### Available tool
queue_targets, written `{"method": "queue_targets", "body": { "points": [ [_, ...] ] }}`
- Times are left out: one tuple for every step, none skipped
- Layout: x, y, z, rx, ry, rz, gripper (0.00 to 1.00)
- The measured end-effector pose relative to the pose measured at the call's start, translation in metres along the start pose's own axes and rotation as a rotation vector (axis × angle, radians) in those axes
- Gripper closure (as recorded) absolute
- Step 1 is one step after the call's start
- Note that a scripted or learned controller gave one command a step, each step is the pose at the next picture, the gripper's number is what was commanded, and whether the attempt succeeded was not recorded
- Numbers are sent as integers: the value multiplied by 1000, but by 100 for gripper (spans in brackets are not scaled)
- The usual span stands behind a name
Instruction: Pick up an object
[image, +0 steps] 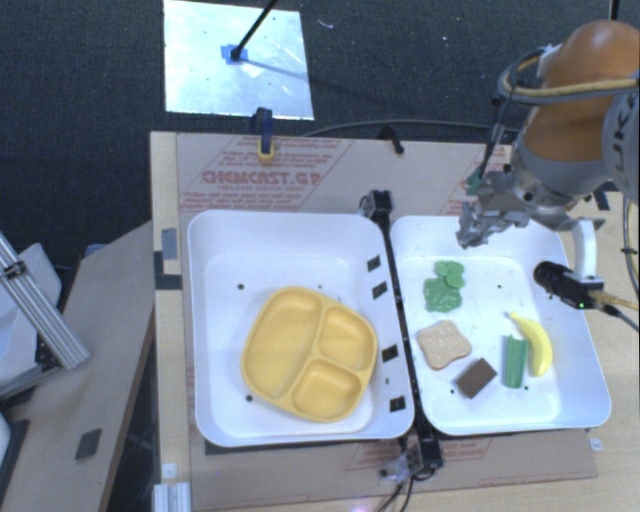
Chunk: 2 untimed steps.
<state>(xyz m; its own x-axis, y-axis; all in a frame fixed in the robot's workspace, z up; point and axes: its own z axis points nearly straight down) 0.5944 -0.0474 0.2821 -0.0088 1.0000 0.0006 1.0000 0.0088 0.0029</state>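
The desk (250, 165) was topped with a brown board printed in faded red letters, and it stood on a dark carpeted floor (80, 120). Two white bins lay on it side by side, the left bin (215, 300) and the right bin (490, 290), touching along a seam marked by small black tabs. Behind the desk a shiny silver sheet (240, 60) lay on the floor. A blue and yellow clamp (264, 135) gripped the desk's far edge. A ribbed metal rail (40, 310) crossed a paler surface on the left and was cut off by the picture's edge.

The grey and orange arm (580, 100) was cut off at the right edge. Its claw (476, 236) hung over the far left corner of the right bin. It was small and dim against the white wall, so how far it stood open could not be told, nor whether it had hold of anything.

The left bin held one yellow plate (310, 352) with three compartments. The right bin held five things, all lying apart from the claw:
- one green leafy piece (443, 285), nearest the claw
- one slice of toast (443, 343)
- one brown block (476, 377)
- one green stick (514, 360)
- one banana (537, 345), just beside the green stick
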Motion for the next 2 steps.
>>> {"method": "queue_targets", "body": {
  "points": [
    [57, -8, 16, 2, 1, -1, 100],
    [107, -4, 16, 1, 1, -1, 100]
  ]
}}
